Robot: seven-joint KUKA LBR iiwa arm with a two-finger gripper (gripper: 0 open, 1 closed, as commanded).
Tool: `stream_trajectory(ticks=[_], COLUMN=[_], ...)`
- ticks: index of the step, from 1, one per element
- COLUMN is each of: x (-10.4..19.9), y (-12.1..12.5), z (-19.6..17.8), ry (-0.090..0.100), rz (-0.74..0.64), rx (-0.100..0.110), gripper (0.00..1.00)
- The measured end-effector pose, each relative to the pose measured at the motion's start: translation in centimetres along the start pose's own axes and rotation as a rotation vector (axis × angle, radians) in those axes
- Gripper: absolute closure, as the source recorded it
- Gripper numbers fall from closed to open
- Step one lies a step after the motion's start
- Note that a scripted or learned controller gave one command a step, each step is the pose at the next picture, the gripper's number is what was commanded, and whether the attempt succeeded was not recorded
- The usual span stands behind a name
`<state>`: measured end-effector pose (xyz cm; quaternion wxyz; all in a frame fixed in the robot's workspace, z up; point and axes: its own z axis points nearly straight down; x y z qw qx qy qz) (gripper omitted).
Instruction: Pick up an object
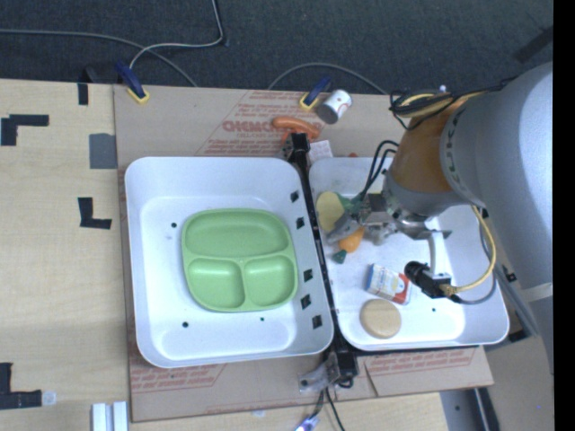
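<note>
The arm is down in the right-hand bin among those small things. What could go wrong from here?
The end effector is low among crowded items: a yellow piece and an orange piece lie close together, so it might nudge one aside or catch both. They also sit near the bin wall, which could block a finger. Cables hang over the packet and could snag.

Even overhead light, soft shadows, white bins (153, 241) bright, slight overall blur, arm (512, 151) defocused.
</note>
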<state>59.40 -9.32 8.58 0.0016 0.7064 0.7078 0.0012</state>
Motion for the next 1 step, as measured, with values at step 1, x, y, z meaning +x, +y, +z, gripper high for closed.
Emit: stream_trajectory(ticks=[1], x=[0.00], y=[-0.02], z=[-0.97], ry=[0.000], rz=[0.000], rx=[0.001], gripper=[1.00])
